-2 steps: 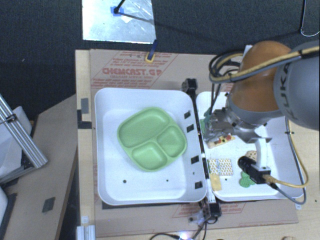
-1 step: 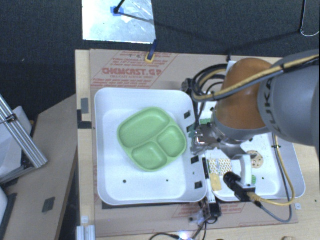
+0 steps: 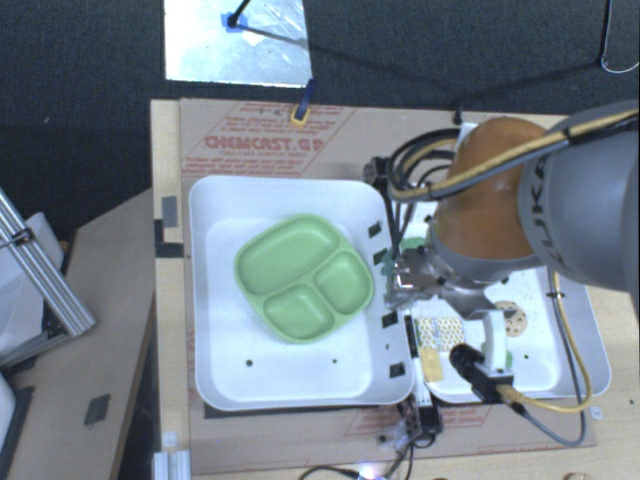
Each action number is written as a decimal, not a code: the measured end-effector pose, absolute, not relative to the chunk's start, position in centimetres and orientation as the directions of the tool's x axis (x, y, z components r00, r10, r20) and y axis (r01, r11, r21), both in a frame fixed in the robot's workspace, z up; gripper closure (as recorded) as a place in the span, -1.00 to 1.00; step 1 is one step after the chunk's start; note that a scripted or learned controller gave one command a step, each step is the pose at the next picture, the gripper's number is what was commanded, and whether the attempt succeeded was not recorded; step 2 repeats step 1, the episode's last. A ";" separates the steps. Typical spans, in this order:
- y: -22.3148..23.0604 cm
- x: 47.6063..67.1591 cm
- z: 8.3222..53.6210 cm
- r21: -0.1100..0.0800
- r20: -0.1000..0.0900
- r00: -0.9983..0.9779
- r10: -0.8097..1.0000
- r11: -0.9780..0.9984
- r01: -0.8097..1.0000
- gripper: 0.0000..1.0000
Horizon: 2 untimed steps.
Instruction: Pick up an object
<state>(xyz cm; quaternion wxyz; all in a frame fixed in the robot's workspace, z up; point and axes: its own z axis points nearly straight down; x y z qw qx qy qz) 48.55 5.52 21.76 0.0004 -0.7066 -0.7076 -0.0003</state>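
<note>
From my feed I see two shallow white bins sitting side by side on the counter (image 3: 120, 268). The left bin (image 3: 215, 268) carries a green divided plate (image 3: 305, 278), lying flat near the bin's middle, tilted at an angle to the bin's edges, with one large compartment toward the far side and two smaller ones toward the near-right corner. The plate does not touch any wall of the bin.

The arm (image 3: 560, 208) comes in from the right and hangs over the right bin (image 3: 590, 358), covering most of its far half. Its orange band (image 3: 485, 198) sits above the wrist, with black cables looping beside it near the divide between the bins. The claw (image 3: 440, 308) is low over the right bin, near that bin's left wall. I cannot tell how it stands or whether it has hold of anything, because the wrist body hides it.

In the right bin, just below the wrist, I can make out a patterned yellow-and-white packet (image 3: 437, 334) by the left wall, and a small round cookie-like piece (image 3: 514, 320) toward the bin's middle. Both lie on the bin floor.

A cardboard sheet (image 3: 260, 138) with red print lies under the bins.
</note>
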 end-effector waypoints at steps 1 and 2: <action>5.5 48.7 21.6 0.001 0.001 0.000 1.000 0.000 1.000 1.00; 5.5 48.7 21.6 0.001 0.001 0.000 1.000 0.000 1.000 1.00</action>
